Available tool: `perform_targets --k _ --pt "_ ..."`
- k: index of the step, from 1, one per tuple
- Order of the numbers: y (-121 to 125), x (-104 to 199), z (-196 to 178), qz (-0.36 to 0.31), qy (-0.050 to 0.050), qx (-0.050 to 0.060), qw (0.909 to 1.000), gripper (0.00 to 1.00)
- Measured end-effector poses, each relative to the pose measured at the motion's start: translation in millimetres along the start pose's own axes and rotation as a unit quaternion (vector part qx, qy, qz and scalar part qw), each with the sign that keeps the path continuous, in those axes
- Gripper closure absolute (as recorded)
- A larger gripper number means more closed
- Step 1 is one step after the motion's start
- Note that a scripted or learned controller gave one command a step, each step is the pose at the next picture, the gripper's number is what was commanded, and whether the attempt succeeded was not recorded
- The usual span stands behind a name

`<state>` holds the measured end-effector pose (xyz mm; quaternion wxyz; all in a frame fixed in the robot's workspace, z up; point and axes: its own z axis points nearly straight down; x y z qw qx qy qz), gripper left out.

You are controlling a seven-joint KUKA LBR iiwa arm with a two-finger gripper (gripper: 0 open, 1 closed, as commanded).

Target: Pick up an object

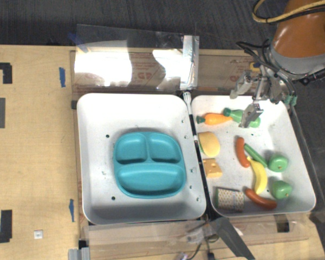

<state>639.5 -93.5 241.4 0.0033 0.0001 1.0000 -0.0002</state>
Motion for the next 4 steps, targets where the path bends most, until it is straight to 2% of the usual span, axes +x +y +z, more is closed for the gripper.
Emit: perform_targets --k 1,2,3,4 --pt "0 11 140 0.020 0.007 -0.001 0.9998 0.00" --pt "-18 51 152 0.054 -0.003 0.000 0.9986 0.00" --pt "-12 51 151 0.094 -0.002 0.001 0.9956 0.00" --pt "-39 127 150 0.064 -0.005 0.002 0.9979 0.00"
